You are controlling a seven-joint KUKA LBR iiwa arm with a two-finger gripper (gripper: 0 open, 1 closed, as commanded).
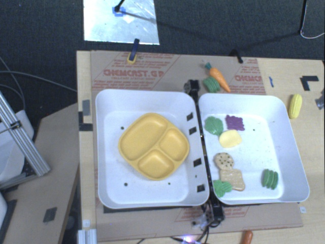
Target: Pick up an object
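We see what may be the gripper (pixel 320 101) at the right edge; we cannot tell its state

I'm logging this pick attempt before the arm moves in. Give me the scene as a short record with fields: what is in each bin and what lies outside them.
left bin: one yellow divided plate, three compartments
right bin: purple grapes, green leaf, pale yellow piece, round cookie, tan cracker, small green piece, green pods
outside, behind the bins: carrot beside a dark green piece
outside, right of the bins: corn cob
gripper: a grey part at the right edge, too little to identify
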